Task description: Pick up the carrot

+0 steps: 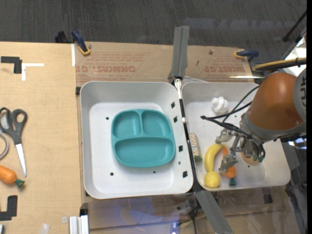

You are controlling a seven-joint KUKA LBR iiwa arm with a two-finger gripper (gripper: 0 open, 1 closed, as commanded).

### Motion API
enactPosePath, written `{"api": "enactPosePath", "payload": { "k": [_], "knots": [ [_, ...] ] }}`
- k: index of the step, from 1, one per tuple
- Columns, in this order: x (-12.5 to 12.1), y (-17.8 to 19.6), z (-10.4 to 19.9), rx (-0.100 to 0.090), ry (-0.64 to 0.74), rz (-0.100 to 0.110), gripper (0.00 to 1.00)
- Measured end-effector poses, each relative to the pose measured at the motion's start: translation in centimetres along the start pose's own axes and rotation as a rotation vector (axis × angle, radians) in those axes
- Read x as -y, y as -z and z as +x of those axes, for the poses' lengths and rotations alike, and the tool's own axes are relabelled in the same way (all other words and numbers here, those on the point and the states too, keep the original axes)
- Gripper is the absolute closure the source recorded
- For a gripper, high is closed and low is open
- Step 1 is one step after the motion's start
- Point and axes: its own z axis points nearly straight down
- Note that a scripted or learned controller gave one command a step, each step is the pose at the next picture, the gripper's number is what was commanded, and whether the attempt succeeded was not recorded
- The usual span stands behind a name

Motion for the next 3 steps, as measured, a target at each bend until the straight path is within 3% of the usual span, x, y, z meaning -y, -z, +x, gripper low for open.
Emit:
{"api": "enactPosePath", "payload": {
  "k": [1,2,3],
  "knots": [
    [-0.1,1.0,-0.2,0.004,0.004,0.000,1.00],
    [-5.1,10.0,1.4,0.003,0.348,0.000,1.00],
    [-4.9,10.0,2.6,0.001,0.675,-0.001,1.00]
  ]
}}
